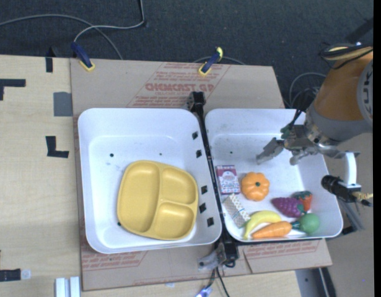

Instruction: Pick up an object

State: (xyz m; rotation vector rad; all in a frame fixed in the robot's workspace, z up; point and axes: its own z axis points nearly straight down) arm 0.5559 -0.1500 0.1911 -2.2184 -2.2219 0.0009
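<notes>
left bin [97, 135] holds a yellow divided plate [158, 200], flat, three compartments, nothing in them. right bin [240, 119] has the pickables bunched at its near end: small red card box [227, 179], orange toy pumpkin [254, 186] touching it, a silver wrapped bar [236, 210], banana [262, 219] with a carrot [271, 230] against it, purple grapes [287, 206], a green ball-shaped fruit [310, 223], something red [305, 198] behind the grapes.

gripper [282, 152] hangs over the bare far-right part of that bin, fingers spread apart, nothing between them.

my call: the pumpkin is the best target. it's round, the tallest item, and has a free side. come straight down and straddle it away from the card box. the banana/carrot pile looks likely to slip.

bins sit on cardboard [171, 85] clamped with blue/yellow clips [210, 62], over a wooden bench [23, 166]. dark carpet [240, 17] and cables beyond.
</notes>
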